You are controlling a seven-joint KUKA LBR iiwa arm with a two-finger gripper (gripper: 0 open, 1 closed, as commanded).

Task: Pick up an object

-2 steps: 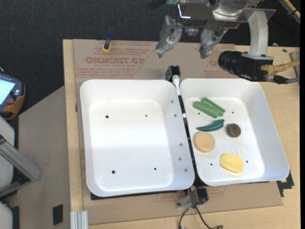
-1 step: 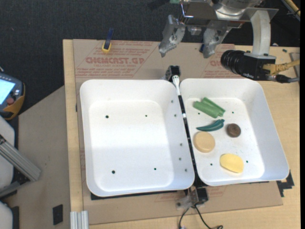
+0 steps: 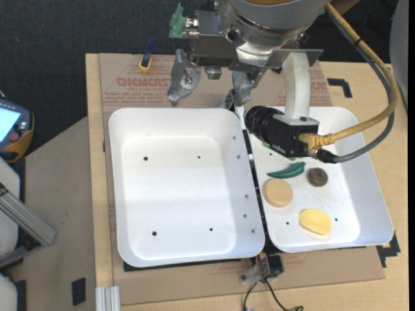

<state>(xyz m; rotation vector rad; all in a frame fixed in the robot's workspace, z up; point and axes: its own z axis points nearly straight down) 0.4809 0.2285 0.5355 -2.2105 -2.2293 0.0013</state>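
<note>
Four small objects lie in the right bin (image 3: 363, 193): a green curved piece (image 3: 287, 170), a brown disc (image 3: 317, 177), a tan round piece (image 3: 278, 192) and a yellow lump (image 3: 315, 221) nearest the front. My gripper (image 3: 207, 91) hangs high over the back rim of the left bin (image 3: 130, 173), close to the divide between the bins. It is open, its two grey fingers (image 3: 179, 84) spread wide with nothing between them. It is well behind and left of the objects.
A black cylindrical unit (image 3: 280, 133) with a yellow cable (image 3: 363, 125) sits over the right bin's back left corner. The bins rest on a cardboard sheet (image 3: 97, 173). A small yellow and blue item (image 3: 146, 58) lies behind the left bin.
</note>
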